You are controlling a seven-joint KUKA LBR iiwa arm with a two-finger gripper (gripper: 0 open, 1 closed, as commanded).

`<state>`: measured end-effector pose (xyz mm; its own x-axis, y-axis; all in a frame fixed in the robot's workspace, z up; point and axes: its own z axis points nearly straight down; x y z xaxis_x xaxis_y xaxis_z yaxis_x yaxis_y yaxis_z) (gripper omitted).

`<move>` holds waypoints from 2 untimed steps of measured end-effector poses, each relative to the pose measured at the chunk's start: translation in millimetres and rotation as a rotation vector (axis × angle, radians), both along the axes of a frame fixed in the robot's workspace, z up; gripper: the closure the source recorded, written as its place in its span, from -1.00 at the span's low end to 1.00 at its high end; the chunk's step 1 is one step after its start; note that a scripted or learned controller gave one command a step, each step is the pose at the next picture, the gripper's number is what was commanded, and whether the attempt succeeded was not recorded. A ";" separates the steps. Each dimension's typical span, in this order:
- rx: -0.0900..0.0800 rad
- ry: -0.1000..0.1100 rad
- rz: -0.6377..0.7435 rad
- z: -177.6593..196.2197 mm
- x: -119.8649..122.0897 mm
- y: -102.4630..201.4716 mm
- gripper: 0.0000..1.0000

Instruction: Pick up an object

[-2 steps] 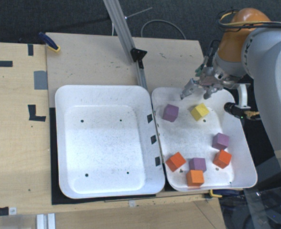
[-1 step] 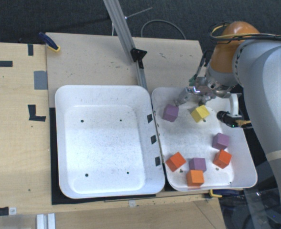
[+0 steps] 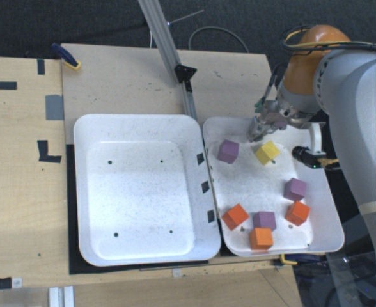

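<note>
1. Two white bins side by side on the counter (image 3: 130,85); left bin (image 3: 137,190) has bare floor, right bin (image 3: 316,235) holds all the blocks.
2. Arm (image 3: 341,75) comes in from the right, pincer (image 3: 259,132) low over the right bin's far edge, near its far-left part.
3. Pincer finger state: cannot tell, the tips are too small and blurred.
4. Yellow block (image 3: 267,152) just beside the pincer tip, tilted, on the bin floor; nothing visibly between the tips.
5. Purple block (image 3: 227,151) near the bin's left wall, apart from the yellow one.
6. Second purple block (image 3: 295,188) near the right wall, orange block (image 3: 297,213) just beside it.
7. Near edge cluster: orange block (image 3: 235,216), purple block (image 3: 264,220), orange block (image 3: 261,238); the last two touch.
8. Open room in the bin's middle, between the far pair and the near cluster.
9. Metal pole (image 3: 165,40) crosses the counter's far edge, ending at the gap between bins.
</note>
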<state>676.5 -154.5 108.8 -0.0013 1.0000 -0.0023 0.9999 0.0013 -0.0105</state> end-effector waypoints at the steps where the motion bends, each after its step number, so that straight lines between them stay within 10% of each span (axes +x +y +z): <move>1: 0.002 -0.014 0.001 43.6 3.7 3.8 1.00; 2: 0.001 -0.016 0.000 102.9 0.2 -3.0 1.00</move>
<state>676.7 -157.5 211.7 -0.0015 1.0000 -0.0017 1.0000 0.0015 0.0056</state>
